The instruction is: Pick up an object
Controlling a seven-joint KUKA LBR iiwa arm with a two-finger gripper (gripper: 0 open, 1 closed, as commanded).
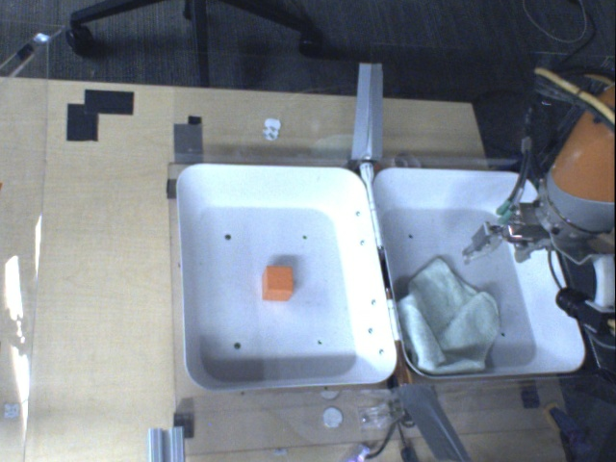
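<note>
Below, the wooden tabletop point(96, 287) bears two white bins, with dark carpet and a chair base point(197, 3) at the far side. Left bin point(207, 219) holds an orange cube point(278, 283) near its middle. Right bin point(549, 349) holds a crumpled grey cloth point(450, 318). Above the right bin hovers the end effector point(486, 241), holding nothing; how far open, I cannot tell.

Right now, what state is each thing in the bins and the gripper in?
orange block: resting flat in the left bin, untouched.
grey cloth: crumpled in the right bin, near its front wall.
gripper: above the right bin, just behind the cloth, nothing visibly held.
</note>
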